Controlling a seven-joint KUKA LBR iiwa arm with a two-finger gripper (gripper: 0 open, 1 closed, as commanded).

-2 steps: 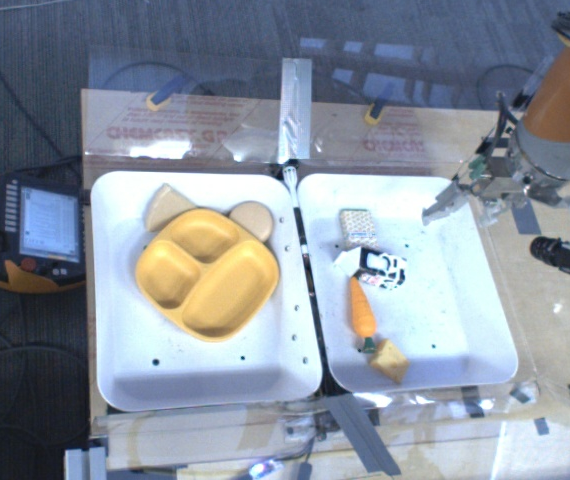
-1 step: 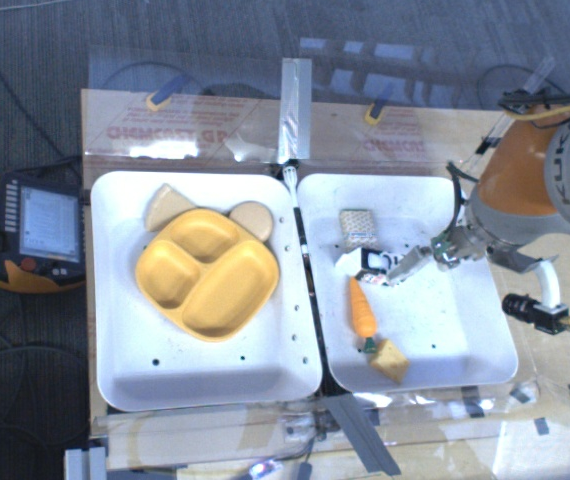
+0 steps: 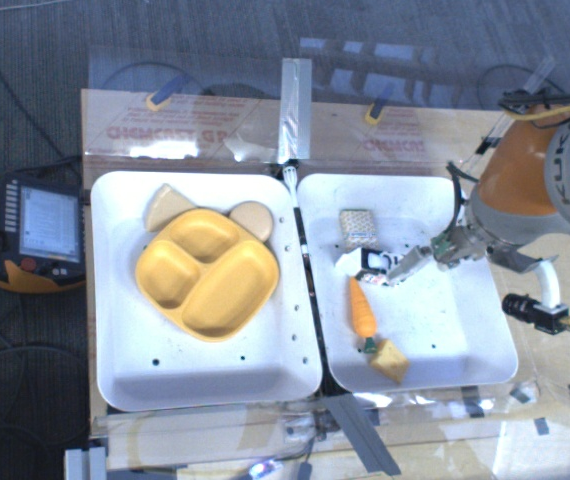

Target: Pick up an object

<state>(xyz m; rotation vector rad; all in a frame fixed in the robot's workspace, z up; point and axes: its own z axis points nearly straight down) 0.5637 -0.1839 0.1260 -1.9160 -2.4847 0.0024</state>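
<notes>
You see the gripper [image 3: 378, 271] low in the right bin [image 3: 485, 353], its state impossible to tell, right above the orange carrot [image 3: 363, 309], with a tan wedge [image 3: 389, 359] below and a patterned block [image 3: 359, 227] above.

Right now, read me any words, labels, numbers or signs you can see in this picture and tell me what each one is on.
Red print on the cardboard sheet behind the left bin: mirrored and blurred, not readable.
Red print on the cardboard behind the right bin: blurred, not readable.
Screen of the handheld pendant: too small to read.
Black-and-white item by the claw: markings too small to read.
</notes>
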